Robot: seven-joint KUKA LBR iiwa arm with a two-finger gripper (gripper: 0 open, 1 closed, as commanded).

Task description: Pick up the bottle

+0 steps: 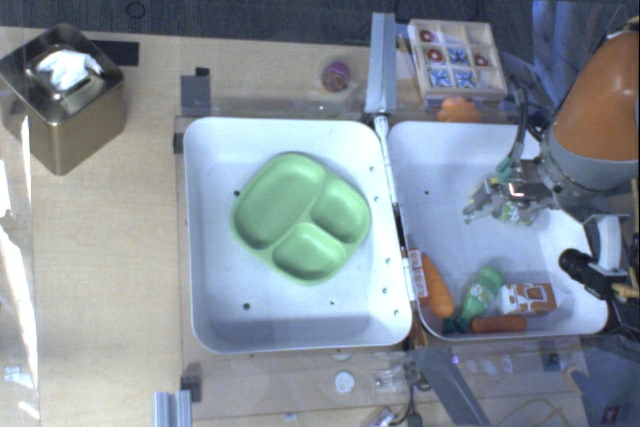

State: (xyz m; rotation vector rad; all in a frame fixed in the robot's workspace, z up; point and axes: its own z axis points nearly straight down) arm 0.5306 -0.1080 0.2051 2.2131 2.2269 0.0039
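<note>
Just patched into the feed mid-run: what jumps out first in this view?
The big light-green three-compartment plastic plate sits in the middle of the left white bin. In the right white bin, a green plastic bottle lies near the front wall among an orange carrot-shaped toy and a small carton. The two-finger gripper hangs over that bin's right part, above the cluster.

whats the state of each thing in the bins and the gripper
green plate: upright, in left bin
bottle: lying down, right bin, near front wall
carrot: lying flat by the left wall
small box: on its side beside the bottle
gripper: above right bin, apart from the bottle
</note>
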